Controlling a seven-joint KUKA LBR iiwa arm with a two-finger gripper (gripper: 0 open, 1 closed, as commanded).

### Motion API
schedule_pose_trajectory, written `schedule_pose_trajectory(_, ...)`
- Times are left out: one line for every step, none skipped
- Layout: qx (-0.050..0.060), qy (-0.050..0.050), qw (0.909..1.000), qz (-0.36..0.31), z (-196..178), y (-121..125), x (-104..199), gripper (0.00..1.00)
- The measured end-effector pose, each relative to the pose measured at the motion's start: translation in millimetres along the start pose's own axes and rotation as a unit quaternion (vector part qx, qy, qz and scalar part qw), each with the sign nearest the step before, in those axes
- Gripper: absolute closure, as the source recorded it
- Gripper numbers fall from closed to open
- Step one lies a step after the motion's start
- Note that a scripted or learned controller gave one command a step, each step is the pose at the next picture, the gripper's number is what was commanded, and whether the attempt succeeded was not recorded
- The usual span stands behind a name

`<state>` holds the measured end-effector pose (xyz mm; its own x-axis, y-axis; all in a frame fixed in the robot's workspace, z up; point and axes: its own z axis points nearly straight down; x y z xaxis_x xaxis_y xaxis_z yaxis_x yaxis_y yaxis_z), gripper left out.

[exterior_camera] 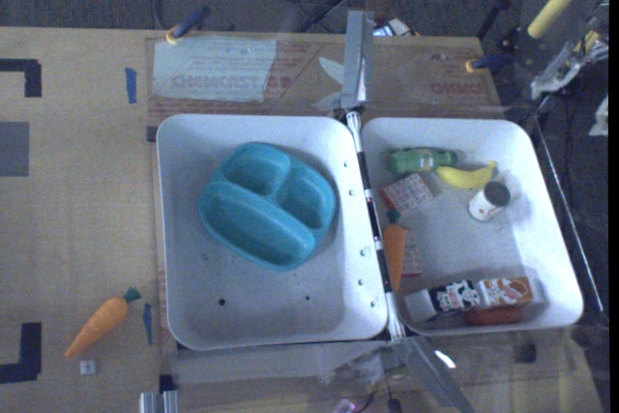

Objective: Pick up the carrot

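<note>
An orange carrot (394, 251) with a green top lies in the right bin (542, 237), tight against its left wall, pointing toward the front. A second carrot (97, 326) rests on the wooden bench, outside the bins at the front left.
The left bin (184, 305) holds a blue divided plate (269, 204). In the right bin lie a green bottle (423, 160), a banana (466, 175), a small box (407, 192), a round white piece (488, 200) and cartons (479, 295) along the front wall.
</note>
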<state>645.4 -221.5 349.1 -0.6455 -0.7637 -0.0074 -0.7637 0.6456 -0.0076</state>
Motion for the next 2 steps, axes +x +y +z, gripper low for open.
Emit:
schedule_pose_trajectory(0.004, -0.004, 1.0000, 0.003, -13.0, -1.5, -0.8, 1.00)
schedule_pose_trajectory(0.004, -0.004, 1.0000, 0.002, -12.7, -1.4, -0.9, 0.00)
